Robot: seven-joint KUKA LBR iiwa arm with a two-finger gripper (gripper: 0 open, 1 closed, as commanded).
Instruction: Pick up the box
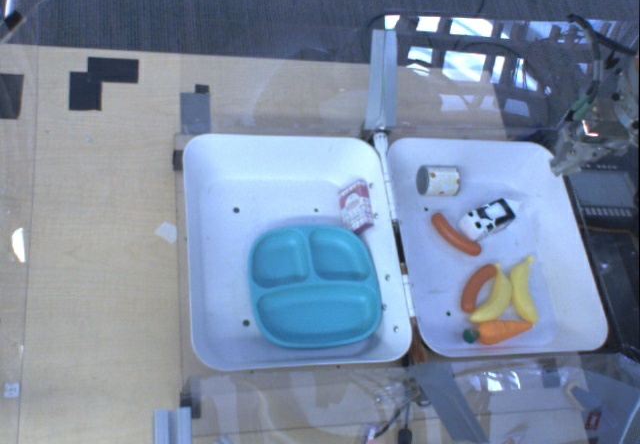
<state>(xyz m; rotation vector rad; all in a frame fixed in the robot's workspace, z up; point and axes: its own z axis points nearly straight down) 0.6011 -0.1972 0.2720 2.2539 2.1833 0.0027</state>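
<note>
Left bin [210,232]: box [356,206] upright, near-vertical.

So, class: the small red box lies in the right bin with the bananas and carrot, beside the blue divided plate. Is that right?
Not quite. The camera view shows the red box in the left bin, close to its right wall, just above the blue divided plate. The bananas and carrot are in the right bin, apart from the box.

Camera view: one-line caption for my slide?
Small red box beside teal plate in left bin; toy food in right bin.
</note>
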